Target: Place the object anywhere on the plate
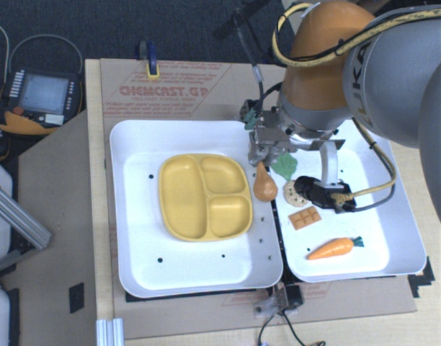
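A tan pear (264,186) hangs just under my gripper (261,158) above the seam between the two bins, its narrow neck running up toward my fingers while the round end points down. From this slant I cannot tell how wide my fingers stand or whether they truly clamp the neck, since my own wrist hides the contact. The pear sits just beside the plate (205,195), off its right edge and over the bin wall, not yet above any compartment.

The risk, as I judge it: a grip on so thin a neck may be slight, so a sideways move toward the plate could let the pear swing or slip, dropping it onto the white bin floor or the ridge between the bins. It is rounded and would likely roll. Letting go too soon would land it short of the plate's rim

Behind me in the right bin lie a cookie (292,192), a cracker (304,218) and a carrot (331,248)
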`<state>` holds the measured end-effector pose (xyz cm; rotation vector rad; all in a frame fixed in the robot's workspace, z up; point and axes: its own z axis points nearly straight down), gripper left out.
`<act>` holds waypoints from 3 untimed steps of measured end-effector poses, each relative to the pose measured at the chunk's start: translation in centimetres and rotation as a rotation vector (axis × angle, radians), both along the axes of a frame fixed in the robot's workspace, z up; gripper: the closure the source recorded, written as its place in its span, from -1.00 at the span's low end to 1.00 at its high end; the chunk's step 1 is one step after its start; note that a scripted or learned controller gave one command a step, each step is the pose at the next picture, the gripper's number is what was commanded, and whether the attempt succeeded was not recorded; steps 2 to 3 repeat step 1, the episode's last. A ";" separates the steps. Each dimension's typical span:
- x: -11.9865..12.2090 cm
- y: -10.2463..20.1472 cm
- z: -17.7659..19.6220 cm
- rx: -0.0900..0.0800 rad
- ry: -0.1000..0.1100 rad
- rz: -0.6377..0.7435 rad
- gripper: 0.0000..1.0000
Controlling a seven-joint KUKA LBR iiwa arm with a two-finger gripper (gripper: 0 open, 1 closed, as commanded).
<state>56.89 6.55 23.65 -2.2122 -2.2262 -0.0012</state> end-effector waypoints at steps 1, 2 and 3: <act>0.0 -0.4 -0.1 -0.002 0.001 -0.006 -1.00; 0.0 -0.4 -0.1 -0.002 0.001 -0.006 -1.00; 0.0 -0.4 -0.1 -0.002 0.001 -0.006 -1.00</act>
